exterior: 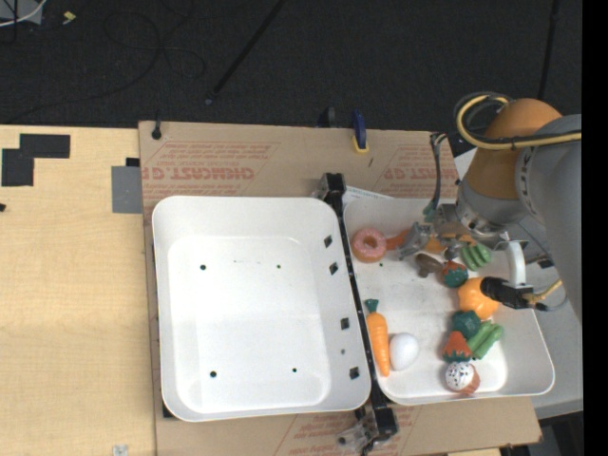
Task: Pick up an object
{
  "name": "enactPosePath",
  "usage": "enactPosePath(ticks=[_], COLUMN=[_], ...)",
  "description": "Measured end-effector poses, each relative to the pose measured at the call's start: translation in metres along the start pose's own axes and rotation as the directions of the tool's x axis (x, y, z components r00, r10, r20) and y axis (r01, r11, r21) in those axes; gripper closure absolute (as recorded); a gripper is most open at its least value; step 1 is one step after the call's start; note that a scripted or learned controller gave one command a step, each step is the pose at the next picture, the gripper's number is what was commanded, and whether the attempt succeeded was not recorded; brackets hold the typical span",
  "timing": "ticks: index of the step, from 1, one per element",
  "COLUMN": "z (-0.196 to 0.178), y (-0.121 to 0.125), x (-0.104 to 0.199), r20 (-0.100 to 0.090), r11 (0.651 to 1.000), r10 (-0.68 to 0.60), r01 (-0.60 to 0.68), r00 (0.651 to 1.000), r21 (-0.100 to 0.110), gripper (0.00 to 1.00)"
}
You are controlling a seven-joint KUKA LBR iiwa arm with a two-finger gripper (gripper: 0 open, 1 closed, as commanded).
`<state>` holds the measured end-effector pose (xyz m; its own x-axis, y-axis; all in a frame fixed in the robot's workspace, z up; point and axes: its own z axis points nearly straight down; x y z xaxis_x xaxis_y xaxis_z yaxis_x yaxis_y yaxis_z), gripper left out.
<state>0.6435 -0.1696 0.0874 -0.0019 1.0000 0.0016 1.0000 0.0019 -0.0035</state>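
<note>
Approach step: the hand (429, 247) sits low among small plastic toys in the right white bin (532, 385); you cannot tell its state. Next, confirm a grasp before lifting.

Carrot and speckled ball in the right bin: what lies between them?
In the camera view, a white egg lies between the carrot and the speckled ball, close beside the carrot.

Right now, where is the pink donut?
The pink ring-shaped toy donut lies in the right white bin, at its upper left corner, above the orange toy carrot.
</note>
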Motion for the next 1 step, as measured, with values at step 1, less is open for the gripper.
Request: enactPosePath(ticks=[1], z=[-0.0090], y=[-0.0016], x=[-0.0015], r20=[0.000], r11=[1.000], r10=[-0.001], r01=[0.001], r00=[1.000], r21=[0.007], gripper=[1.00])
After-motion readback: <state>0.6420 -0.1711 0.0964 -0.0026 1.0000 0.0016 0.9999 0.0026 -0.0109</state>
